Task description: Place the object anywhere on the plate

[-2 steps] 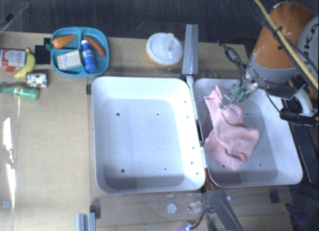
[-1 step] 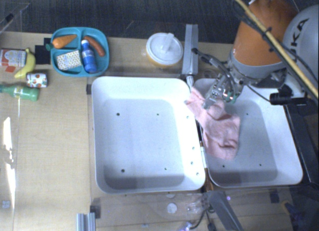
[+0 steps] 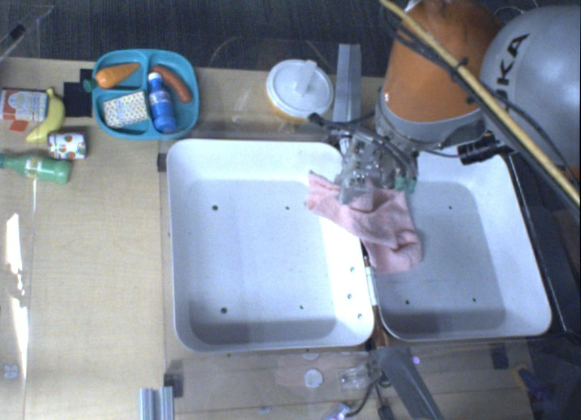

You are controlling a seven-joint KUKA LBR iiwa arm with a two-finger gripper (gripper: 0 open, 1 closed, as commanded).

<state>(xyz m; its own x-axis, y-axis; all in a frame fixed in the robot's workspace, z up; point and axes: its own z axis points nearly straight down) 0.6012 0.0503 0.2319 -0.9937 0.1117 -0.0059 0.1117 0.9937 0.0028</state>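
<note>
Over the seam between the two white bins hangs the claw (image 3: 374, 176), a grey metal cluster under the arm's orange band (image 3: 436, 51). A pink cloth (image 3: 377, 219) sits right at its tips: the upper edge of the cloth is bunched up against the fingers, and the rest trails down and to the right of the claw, draped across the raised rims where the bins meet. Whether the fingers are closed on the fabric or merely pressing into it I cannot tell, since the metalwork hides the tips and the cloth covers what lies under them.

Left of the claw spreads the left bin (image 3: 236, 255), its white floor marked by a few small dark dots. Below and right of the claw lies the right bin (image 3: 472, 264), where the lower lump of the cloth rests on the floor near the shared rim.

Up and left of the claw, on the wooden worktop (image 3: 82, 255), stands a round white-lidded cup (image 3: 300, 88) with a yellow rim. Farther left is a blue divided plate (image 3: 186, 78) carrying an orange toy carrot, a blue bottle and other small play foods. Well beyond that, at the far left edge, lie a toy banana (image 3: 47, 115), a small can (image 3: 67, 145) and a green bottle (image 3: 36, 167).
</note>
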